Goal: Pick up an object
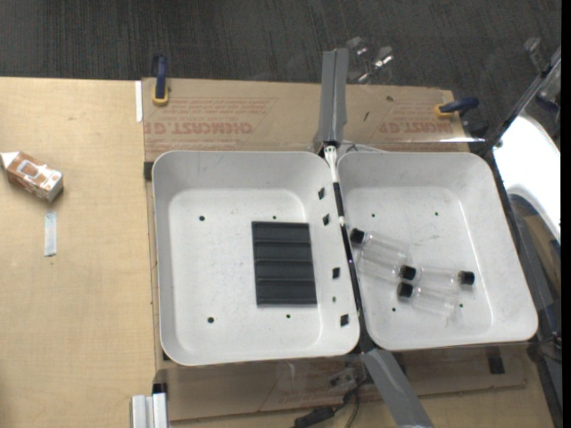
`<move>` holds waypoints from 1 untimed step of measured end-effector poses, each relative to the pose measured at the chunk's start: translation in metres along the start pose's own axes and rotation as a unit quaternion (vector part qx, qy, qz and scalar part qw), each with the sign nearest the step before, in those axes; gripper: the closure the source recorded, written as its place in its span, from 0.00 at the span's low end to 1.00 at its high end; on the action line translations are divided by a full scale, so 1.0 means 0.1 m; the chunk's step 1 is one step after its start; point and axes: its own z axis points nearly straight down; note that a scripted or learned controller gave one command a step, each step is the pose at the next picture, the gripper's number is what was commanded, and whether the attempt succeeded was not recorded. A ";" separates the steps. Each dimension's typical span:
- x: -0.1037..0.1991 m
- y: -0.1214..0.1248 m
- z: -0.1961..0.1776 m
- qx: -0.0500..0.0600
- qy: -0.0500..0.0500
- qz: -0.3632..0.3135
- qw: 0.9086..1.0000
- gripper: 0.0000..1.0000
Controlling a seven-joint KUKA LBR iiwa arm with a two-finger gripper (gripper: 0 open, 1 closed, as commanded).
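Bench [80, 328], two white bins [161, 266]; arm [546, 154] at the right edge beside them; claw's state cannot be told.

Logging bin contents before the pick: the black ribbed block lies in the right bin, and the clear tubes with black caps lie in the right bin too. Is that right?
Not quite. The camera view shows the black ribbed block lying in the left bin, not the right one. The clear tubes with black caps do lie in the right bin, as you said.

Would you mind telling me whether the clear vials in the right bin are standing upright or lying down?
Lying down. The clear vials rest on their sides on the right bin floor, black caps pointing sideways.
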 end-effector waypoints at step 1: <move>-0.04 0.03 -0.01 0.000 -0.001 -0.024 1.000 1.00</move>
